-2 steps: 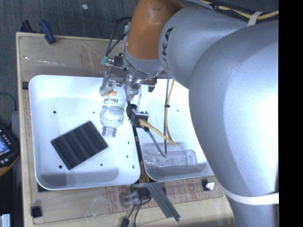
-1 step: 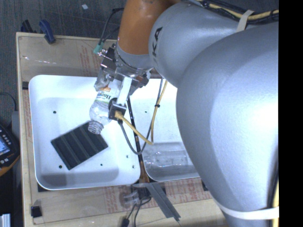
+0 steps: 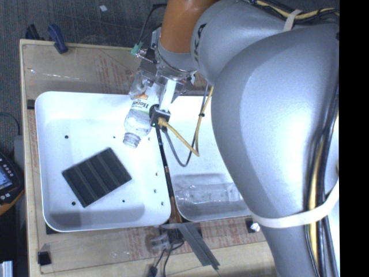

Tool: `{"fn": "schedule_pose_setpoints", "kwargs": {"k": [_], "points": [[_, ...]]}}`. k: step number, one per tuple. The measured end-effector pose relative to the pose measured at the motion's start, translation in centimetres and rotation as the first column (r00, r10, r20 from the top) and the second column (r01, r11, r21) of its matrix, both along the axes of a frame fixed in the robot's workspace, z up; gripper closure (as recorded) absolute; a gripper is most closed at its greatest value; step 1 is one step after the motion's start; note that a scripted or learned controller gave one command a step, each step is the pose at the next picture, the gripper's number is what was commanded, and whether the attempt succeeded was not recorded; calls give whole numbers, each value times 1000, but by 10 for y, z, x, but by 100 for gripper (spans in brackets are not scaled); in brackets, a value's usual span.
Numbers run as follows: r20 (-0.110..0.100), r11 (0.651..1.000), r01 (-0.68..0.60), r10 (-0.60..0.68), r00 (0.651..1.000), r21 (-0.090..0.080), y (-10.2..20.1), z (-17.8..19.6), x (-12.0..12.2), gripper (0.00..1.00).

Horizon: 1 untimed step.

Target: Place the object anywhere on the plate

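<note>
One clear plastic bottle (image 3: 138,115), labelled and capped, hangs tilted above the far right part of the left bin (image 3: 52,114), its cap end pointing down and toward the left. Its upper end sits in the gripper (image 3: 151,91), which appears to be pinching the bottle at its base end, the body jutting out below the fingers. The bottle is off the bin floor, as its position over the white surface suggests. The plate (image 3: 97,176), a dark ribbed rectangular slab, lies flat on the floor of the same bin, nearer the front and to the left, well apart from the bottle. The right bin (image 3: 199,212) holds a clear plastic item (image 3: 207,192) near its front wall. The grey arm (image 3: 265,108) covers most of that bin.
</note>
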State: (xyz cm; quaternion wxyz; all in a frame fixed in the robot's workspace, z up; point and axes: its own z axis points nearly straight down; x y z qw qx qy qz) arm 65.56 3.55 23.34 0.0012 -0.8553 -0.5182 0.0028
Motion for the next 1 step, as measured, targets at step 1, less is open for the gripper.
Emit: {"fn": "schedule_pose_setpoints", "kwargs": {"k": [1], "points": [[-1,983,181,-181,983,0,53,-15,0,100]]}}
